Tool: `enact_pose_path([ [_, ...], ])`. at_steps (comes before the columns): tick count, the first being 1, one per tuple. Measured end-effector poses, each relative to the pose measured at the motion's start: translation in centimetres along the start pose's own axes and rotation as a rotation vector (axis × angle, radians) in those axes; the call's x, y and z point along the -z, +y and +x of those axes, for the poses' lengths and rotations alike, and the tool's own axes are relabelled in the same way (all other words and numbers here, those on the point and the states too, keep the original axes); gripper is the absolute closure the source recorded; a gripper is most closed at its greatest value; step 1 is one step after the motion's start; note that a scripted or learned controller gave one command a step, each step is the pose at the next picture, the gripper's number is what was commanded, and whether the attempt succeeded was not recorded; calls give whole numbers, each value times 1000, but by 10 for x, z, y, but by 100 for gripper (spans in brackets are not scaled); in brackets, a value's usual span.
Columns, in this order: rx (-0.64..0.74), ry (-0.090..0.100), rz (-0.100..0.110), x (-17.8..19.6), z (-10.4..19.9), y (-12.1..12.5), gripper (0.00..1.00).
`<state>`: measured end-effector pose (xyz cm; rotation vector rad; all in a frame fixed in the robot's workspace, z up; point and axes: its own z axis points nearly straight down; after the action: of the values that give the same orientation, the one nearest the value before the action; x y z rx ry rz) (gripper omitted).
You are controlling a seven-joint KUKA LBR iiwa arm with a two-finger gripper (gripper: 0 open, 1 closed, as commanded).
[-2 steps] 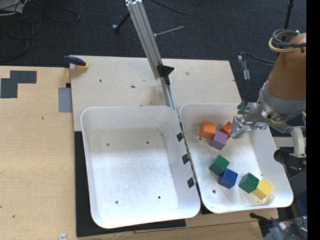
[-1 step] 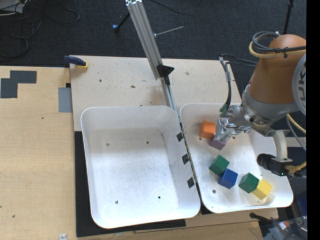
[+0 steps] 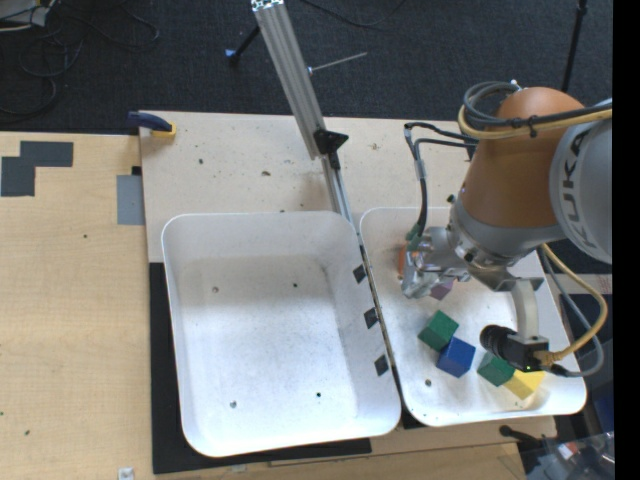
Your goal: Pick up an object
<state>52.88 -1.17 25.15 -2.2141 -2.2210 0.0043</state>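
The left bin (image 3: pixel 265 338) sits at the centre of the bench and plays no part in the coming move. The divider (image 3: pixel 368 308) between the two bins runs from far to near and carries three small dark clips.

The right bin (image 3: pixel 415 393) holds the candidate objects. The gripper (image 3: pixel 428 276) hangs over the far-left part of this bin, close to the divider. Its state cannot be told: the wrist body hides the tips. A small orange-red item (image 3: pixel 402 259) shows just beside the gripper on the left, but no contact is visible.

The blocks lie near and to the right of the gripper:
- green block (image 3: pixel 438 331), nearest to the gripper;
- blue block (image 3: pixel 456 356), touching the green block;
- second green block (image 3: pixel 495 369);
- yellow block (image 3: pixel 524 383), furthest right.

Judgement: the coming move requires travel toward the near-right corner.
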Motion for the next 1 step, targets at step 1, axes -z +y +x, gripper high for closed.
enact_pose_path([
  [1,1,0,0,-11,44,-15,100],
])
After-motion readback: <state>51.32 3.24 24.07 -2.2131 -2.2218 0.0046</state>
